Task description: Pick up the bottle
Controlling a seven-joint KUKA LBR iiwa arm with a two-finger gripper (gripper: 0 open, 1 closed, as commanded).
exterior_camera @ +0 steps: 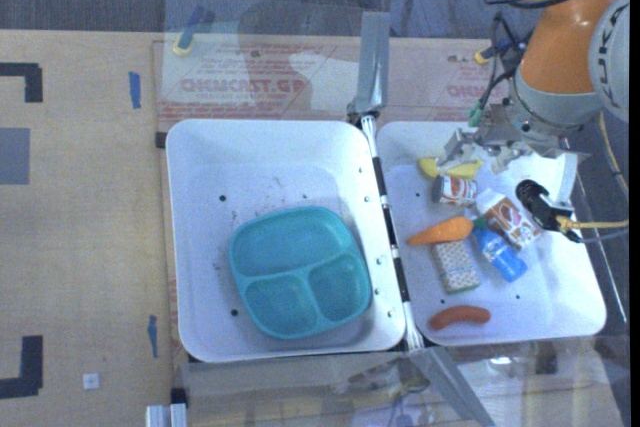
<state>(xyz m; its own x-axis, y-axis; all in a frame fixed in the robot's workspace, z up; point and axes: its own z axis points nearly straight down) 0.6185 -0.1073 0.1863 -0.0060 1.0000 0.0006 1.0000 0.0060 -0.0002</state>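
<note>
Pick not yet made: the arm is over the right bin and the bottle is not in the claw.

Work down from the table (80,215): it carries the left bin (200,155), which holds a teal divided plate (297,272), and the right bin (570,300), which holds the small items. The arm (570,45) reaches in over the right bin's far right corner, with the claw (478,147) low above a yellow item (432,167) and a small carton (459,189). You cannot tell from this view whether the claw is spread or closed. The bottle (498,252), blue, lies on the bin floor near the centre, just beside a red-and-white pack (512,219) and a sponge (456,265), with a carrot (442,232) and a sausage (460,317) close by. Judge the task as barely begun: reaching the bottle, gripping and lifting all remain.
</note>
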